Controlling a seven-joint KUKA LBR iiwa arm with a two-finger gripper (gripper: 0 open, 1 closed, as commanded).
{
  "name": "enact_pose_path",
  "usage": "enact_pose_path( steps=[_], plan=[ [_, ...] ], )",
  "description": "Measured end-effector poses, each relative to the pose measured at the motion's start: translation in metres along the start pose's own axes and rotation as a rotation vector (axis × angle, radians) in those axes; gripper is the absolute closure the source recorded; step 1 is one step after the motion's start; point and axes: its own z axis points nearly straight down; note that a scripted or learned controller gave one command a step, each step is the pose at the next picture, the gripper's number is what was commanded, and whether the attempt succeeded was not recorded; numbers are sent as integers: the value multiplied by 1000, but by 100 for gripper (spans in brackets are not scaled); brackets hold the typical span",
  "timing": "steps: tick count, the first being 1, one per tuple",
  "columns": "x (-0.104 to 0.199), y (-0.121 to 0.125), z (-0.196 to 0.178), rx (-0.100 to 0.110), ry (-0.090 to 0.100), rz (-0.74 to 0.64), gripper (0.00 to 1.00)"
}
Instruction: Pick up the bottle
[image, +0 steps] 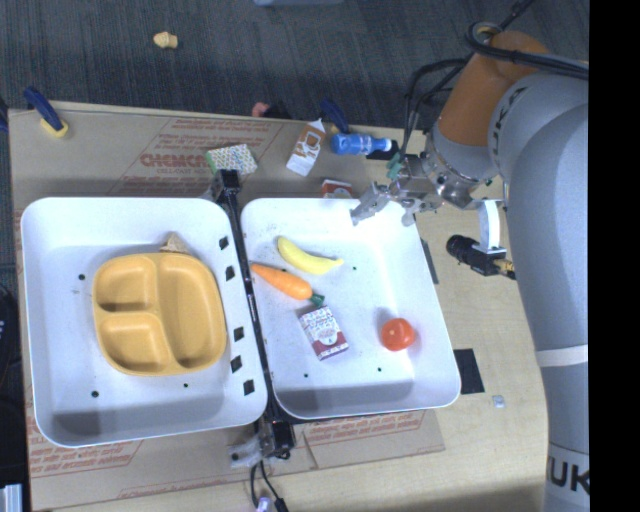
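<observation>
The gripper (385, 203) hangs over the right bin's (430, 345) far rim, fingers apart with nothing between them. The bottle (355, 144) — blue, lying on its side — rests on the bench beyond that bin. The right bin holds four things: one banana (305, 258), one carrot (283, 282), one small carton (322, 332), one tomato (397, 334). The left bin (50, 380) holds one yellow divided tray (158, 311) (three compartments).

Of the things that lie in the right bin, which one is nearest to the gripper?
The banana, yellow and curved. It lies highest in the right bin, closest below the gripper; the carrot, the small carton and the tomato lie farther.
</observation>
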Motion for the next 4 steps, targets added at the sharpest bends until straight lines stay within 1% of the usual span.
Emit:
enact_pose_path(
  steps=[1, 2, 3, 4],
  plan=[
    [0, 1, 80, 4, 2, 518, 0],
    [1, 1, 69, 8, 3, 511, 100],
    [24, -51, -2, 3, 2, 688, 100],
    [0, -100, -35, 4, 1, 811, 100]
  ],
)
